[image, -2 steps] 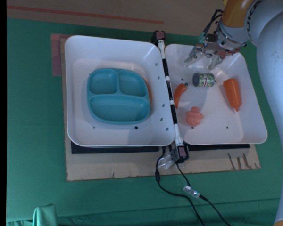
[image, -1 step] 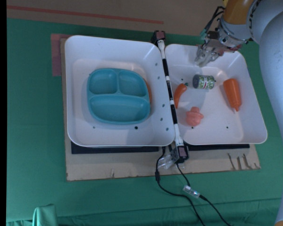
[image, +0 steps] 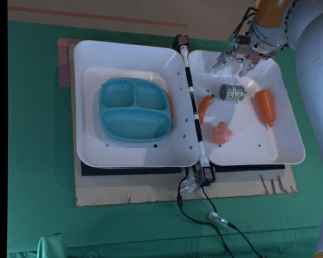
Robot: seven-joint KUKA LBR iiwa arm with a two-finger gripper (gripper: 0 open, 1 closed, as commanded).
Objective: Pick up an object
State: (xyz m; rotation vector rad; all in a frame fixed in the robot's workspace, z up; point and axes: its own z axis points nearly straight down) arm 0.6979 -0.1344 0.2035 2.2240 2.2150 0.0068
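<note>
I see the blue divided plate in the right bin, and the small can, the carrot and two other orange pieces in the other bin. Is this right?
One thing is wrong: the camera view shows the blue divided plate in the left bin. The small can, the carrot and two other orange pieces lie in the right bin.

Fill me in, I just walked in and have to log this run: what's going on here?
A KUKA arm reaches in from the right, its gripper open and empty above the far end of the right bin. Below it lie a small can, an orange carrot, an orange chili pepper and a pinkish toy. The left bin holds a teal divided plate. Nothing is picked up yet.
</note>
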